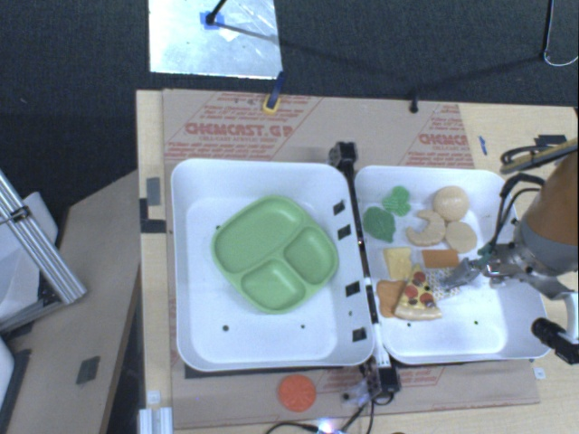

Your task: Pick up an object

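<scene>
The gripper (pixel 460 276) is observed low in the right bin (pixel 470 337), beside the pizza slice (pixel 417 301); finger state cannot be determined; nothing is seen lifted; the pick remains outstanding.

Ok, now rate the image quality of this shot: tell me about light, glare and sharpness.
Camera view: light is even and soft, with weak shadows; the white bins look bright, nearly washed out; the shiny sheet at the top shows patchy glare; the whole frame is a little soft, so the toy food lacks fine detail; the gripper blurs into the clutter beside it.
</scene>
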Tool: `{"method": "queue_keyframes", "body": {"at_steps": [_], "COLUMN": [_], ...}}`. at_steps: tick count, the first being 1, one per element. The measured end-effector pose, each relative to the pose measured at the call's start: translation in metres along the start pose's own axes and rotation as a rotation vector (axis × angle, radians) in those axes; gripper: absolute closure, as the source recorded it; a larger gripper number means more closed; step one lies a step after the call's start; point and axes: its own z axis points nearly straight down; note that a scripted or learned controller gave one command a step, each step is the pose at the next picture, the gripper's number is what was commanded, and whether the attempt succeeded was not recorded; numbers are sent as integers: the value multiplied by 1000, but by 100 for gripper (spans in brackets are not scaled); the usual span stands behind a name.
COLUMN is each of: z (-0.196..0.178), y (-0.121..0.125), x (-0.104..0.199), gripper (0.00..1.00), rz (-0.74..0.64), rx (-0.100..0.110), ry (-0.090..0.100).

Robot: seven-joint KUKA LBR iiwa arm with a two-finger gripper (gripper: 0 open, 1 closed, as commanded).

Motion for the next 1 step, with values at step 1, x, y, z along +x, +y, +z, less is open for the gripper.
{"method": "queue_keyframes", "body": {"at_steps": [1], "z": [37], "y": [2], "x": [1], "gripper": [0], "rz": [0], "rx": [-3], "ry": [3]}}
